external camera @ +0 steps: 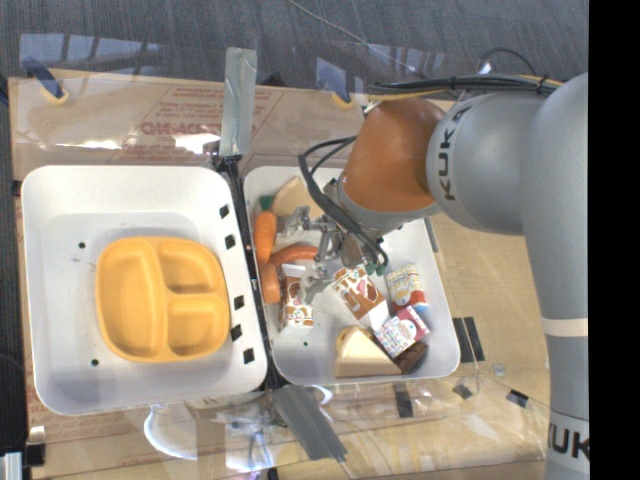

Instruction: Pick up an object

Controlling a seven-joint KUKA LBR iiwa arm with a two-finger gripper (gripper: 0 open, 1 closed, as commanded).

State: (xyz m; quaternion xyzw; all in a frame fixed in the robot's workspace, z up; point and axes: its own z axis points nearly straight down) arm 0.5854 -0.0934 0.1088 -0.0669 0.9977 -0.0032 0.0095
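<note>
2 white bins are sitting side by side as the gripper [322, 260] is reaching into the right bin [440, 353], fingers apart over a sausage [292, 254] near its left wall; closing on it looks next.

Plastic and cardboard on the bench

The yellow tray [160, 296] looks smooth matt plastic; both white bins [50, 218] slightly glossy; the sheet [120, 118] underneath perhaps brown cardboard.
</note>
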